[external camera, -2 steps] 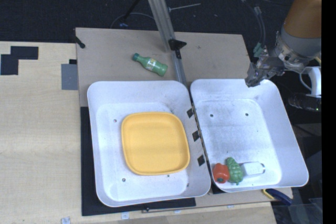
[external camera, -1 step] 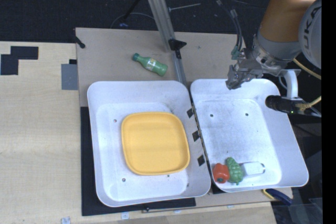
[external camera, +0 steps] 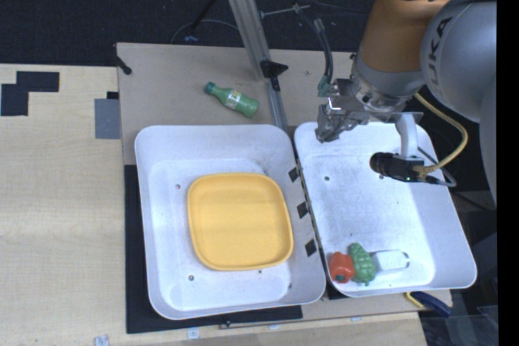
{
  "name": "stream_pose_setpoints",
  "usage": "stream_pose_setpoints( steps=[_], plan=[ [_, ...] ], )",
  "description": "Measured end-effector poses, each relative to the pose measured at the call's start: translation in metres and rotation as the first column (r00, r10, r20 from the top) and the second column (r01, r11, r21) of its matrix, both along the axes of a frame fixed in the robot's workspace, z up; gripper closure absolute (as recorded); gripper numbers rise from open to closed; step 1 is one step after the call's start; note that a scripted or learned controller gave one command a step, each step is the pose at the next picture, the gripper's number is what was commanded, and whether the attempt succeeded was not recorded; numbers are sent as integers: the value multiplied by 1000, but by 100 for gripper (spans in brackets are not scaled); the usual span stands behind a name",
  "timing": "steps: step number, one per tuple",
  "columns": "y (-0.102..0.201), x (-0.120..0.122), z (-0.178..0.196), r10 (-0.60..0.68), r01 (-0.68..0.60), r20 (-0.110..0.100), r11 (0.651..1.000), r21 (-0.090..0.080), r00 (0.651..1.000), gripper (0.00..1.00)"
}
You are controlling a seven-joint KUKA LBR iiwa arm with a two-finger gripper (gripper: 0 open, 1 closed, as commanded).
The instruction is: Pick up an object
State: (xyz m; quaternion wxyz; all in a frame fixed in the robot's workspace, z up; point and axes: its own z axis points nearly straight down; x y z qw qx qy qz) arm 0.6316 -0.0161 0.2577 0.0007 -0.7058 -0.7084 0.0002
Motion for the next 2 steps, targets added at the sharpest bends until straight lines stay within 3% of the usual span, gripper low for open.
stream_pose_setpoints(
  steps=[2],
  plan=[
    [97, 2, -17, -1, 1, -1, 1000, 0, 1000, 100]
  ],
)
